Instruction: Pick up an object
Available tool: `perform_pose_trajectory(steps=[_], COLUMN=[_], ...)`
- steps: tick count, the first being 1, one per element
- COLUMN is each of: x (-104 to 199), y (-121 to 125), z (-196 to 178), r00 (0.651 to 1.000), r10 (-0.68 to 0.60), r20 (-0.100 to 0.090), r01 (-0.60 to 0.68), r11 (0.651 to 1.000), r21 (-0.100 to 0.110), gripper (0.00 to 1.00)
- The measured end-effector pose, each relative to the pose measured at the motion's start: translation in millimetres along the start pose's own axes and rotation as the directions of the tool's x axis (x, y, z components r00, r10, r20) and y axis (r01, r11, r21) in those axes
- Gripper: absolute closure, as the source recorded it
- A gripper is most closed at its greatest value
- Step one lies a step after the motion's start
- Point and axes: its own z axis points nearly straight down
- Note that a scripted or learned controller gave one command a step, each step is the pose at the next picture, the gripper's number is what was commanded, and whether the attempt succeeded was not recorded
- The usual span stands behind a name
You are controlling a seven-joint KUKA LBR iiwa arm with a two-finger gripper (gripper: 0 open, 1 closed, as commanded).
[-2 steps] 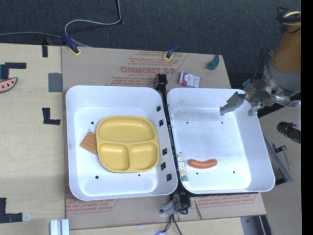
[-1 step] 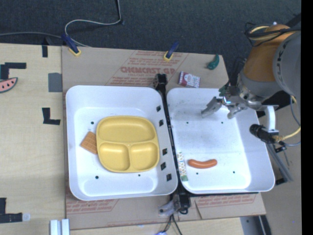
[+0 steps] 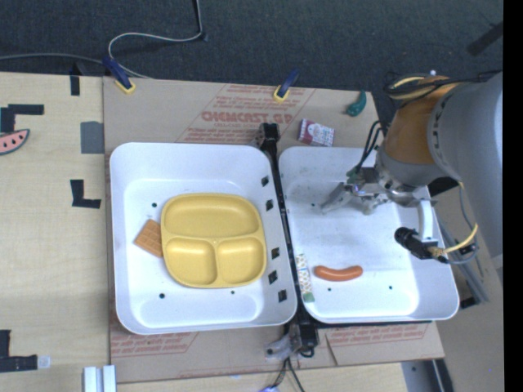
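Gripper point(image 3: 333, 201): over the right bin point(image 3: 425, 300), near its far wall, fingers spread apart, nothing between them.
Hot dog point(image 3: 337, 273): on the same bin's floor, nearer the camera than the gripper, well apart from it.
Yellow divided plate point(image 3: 214, 239): left bin point(image 3: 131, 178), leftward, farther off.
Cracker point(image 3: 149, 238): just beyond the plate's left rim.

A robotics lab: taped cardboard sheet point(image 3: 245, 113) on a bench, two white bins point(image 3: 131, 219), loose cables point(image 3: 155, 39)
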Motion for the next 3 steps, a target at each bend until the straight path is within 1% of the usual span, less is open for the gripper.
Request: perform_pose_trajectory(steps=[1, 2, 3], x=[48, 55, 54], y=[10, -19, -19], z=[1, 0, -9], r00=[1.0, 1.0, 1.0], r10=[-0.002, 0.001, 0.001], r20=[-0.001, 0.001, 0.002], r01=[0.002, -0.001, -0.001], r11=[1.0, 1.0, 1.0], r21=[-0.001, -0.002, -0.002], gripper=[0.0, 0.0, 1.0])
